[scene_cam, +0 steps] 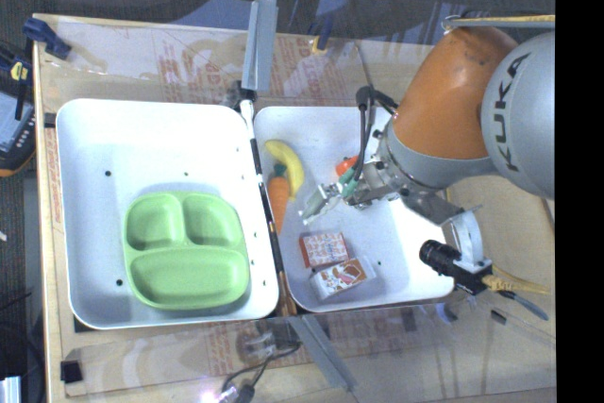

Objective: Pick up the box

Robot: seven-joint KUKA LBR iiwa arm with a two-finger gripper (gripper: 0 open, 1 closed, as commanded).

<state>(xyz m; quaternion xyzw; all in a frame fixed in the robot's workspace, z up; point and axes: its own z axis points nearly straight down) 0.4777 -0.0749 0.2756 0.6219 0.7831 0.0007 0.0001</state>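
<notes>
Right now your gripper (319,201) hangs over the right bin (396,293), its fingers spread apart with nothing between them. Just below it you have two boxes: a red box (324,248) lying flat, and a second box (338,277) touching it, nearer the bin's front wall. Left of the gripper lie a carrot (279,199) and a banana (286,163). Your left bin (85,203) carries a green divided plate (186,250).

i can read "kuka" in dark letters on the grey arm (519,109); the boxes' print is too small for me.
</notes>
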